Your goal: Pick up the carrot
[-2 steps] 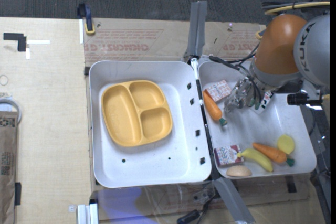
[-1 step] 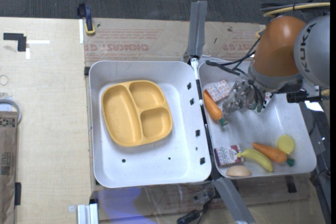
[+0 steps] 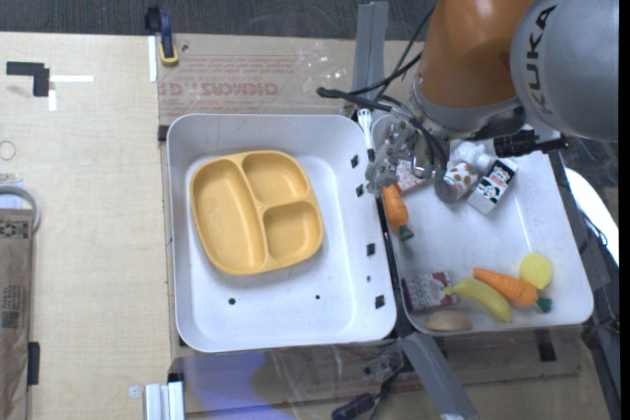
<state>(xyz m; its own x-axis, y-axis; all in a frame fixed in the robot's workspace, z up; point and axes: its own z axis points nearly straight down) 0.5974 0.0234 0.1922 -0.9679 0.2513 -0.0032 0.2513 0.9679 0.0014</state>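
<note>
Orange carrot (image 3: pixel 396 208) hangs at centre frame between the fingers of our gripper (image 3: pixel 390 180), gripped over the rim between the bins. Left bin (image 3: pixel 285 325) offers open floor around the yellow plate (image 3: pixel 257 210). Our arm (image 3: pixel 492 44) reaches in from upper right.

A yellow plate (image 3: pixel 257 211) with three compartments lies in the left bin (image 3: pixel 197 310), tilted a little. Right of the plate, in the right bin (image 3: pixel 566 241), a banana (image 3: pixel 484 298) lies near the front edge, with a yellow round fruit (image 3: pixel 535 270) further right, a small packet (image 3: pixel 427 290) just left of the banana, and a potato (image 3: pixel 449 321) in front. A small carton (image 3: pixel 492 185) lies further back. A cardboard sheet (image 3: pixel 246 79) lies behind the plate on the counter (image 3: pixel 79 211).
</note>
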